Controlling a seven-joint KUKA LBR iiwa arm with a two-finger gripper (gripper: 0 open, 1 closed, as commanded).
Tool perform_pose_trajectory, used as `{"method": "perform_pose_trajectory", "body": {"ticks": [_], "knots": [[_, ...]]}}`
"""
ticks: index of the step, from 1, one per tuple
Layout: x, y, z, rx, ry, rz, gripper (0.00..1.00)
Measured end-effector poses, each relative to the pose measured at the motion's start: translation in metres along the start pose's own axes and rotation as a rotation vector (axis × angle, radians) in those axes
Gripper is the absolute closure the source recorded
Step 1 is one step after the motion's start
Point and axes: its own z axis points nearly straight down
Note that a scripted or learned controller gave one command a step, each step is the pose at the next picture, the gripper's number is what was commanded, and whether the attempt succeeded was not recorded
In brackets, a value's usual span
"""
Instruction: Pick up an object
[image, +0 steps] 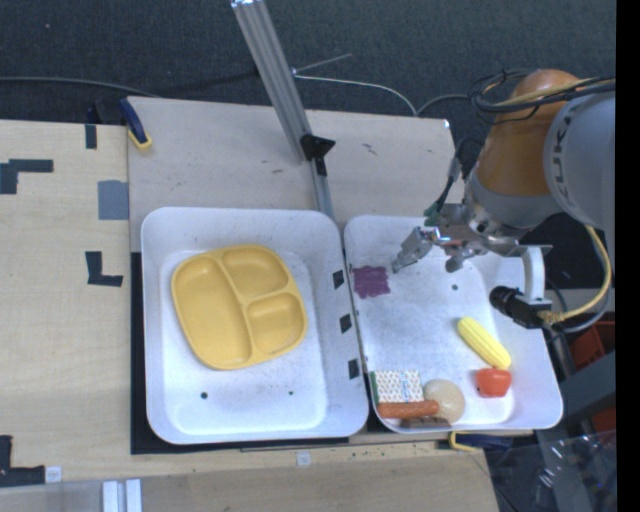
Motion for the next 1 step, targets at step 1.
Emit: {"method": "perform_pose_trajectory", "body": {"ticks": [1], "knots": [[-0.0938, 0.0429, -0.1285, -0.01, -0.006, 0.003, 0.0]]}}
